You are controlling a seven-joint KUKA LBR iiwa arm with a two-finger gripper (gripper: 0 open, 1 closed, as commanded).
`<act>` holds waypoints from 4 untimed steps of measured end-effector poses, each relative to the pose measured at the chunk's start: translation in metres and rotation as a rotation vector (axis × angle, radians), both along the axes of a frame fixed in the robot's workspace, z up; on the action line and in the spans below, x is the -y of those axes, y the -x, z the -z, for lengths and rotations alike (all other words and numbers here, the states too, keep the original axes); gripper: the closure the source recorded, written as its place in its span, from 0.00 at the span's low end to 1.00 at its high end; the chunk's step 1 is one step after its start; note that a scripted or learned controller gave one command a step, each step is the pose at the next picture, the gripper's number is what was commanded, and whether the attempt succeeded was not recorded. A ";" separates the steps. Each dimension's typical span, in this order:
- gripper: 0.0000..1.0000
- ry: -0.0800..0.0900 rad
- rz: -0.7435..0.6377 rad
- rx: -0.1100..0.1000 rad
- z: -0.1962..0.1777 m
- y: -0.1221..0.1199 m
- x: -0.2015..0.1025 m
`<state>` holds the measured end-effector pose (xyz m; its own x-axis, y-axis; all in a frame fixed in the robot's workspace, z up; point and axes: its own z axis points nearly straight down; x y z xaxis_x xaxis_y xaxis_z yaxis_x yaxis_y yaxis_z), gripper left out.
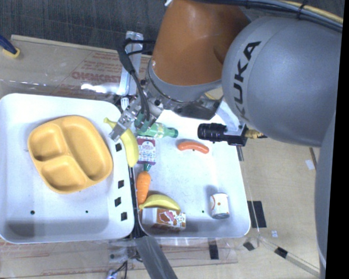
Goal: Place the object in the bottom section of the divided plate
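- Gripper [128, 118]: positioned at the upper left corner of the right bin [233, 188], over the top end of a banana [130, 146]. Finger opening cannot be determined from the camera view; no object is confirmed between the fingers.
- Arm [251, 70]: covers the upper right of the view and hides the far edge of the right bin.
- Left bin [8, 214]: carries the divided plate [70, 152], yellow, three sections; the bottom section is unoccupied.
- Task object: judged to be the banana just beside the bin divider, touching a small packet [146, 150] and near a green bottle [157, 130].
- Fault risk: crowding at the pick point may cause the packet or bottle to be caught instead.
- Fault risk: the banana's curved skin may slip during transfer across the divider.
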<state>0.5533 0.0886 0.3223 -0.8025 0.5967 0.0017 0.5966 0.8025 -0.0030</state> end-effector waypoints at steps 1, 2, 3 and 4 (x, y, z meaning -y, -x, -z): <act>1.00 -0.001 -0.100 0.004 0.007 -0.007 -0.064; 1.00 0.001 -0.031 0.000 0.066 -0.010 -0.102; 1.00 0.001 -0.067 -0.001 0.073 -0.012 -0.043; 1.00 0.000 -0.213 0.004 0.080 -0.046 -0.006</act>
<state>0.5995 0.0946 0.2419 -0.9104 0.4138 -0.0012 0.4138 0.9104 -0.0008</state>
